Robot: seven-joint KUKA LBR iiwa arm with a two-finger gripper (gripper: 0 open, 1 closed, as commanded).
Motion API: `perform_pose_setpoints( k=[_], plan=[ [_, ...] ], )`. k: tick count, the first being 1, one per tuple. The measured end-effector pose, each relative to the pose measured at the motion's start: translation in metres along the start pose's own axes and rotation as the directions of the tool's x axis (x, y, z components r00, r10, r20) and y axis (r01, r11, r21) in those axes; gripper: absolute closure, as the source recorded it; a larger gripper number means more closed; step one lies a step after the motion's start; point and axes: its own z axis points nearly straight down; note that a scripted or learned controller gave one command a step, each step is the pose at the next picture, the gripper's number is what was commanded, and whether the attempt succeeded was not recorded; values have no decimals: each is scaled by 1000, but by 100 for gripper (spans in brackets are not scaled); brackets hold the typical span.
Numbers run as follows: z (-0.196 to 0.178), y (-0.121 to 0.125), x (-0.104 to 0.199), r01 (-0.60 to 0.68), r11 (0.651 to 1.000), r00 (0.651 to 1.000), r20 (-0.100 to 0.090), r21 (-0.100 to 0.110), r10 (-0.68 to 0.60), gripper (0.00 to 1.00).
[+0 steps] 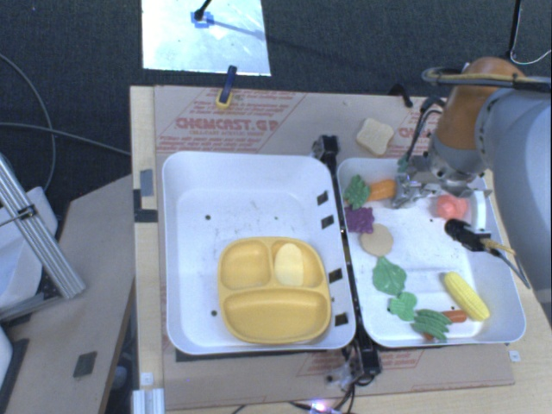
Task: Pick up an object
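Tool [407, 193] sits low in the right bin [509, 304] beside a smooth orange carrot piece [382, 190]; finger state cannot be told.

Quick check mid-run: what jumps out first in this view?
The yellow divided plate in the left bin grabs the eye. Next, the right bin holds scattered toy food, with a corn cob near its front. The gripper hangs over that bin's back, beside a carrot.

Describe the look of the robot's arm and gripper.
The arm is bulky, rounded and light grey, with an orange band above the wrist. Thin dark cables run beside it. The gripper is small and metallic grey.
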Motion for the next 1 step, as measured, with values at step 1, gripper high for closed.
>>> perform_pose_setpoints(
  k=[1],
  plan=[
    [-1,-72,-27,-1,1000,1000,-2,-18,1,100]
  ],
)
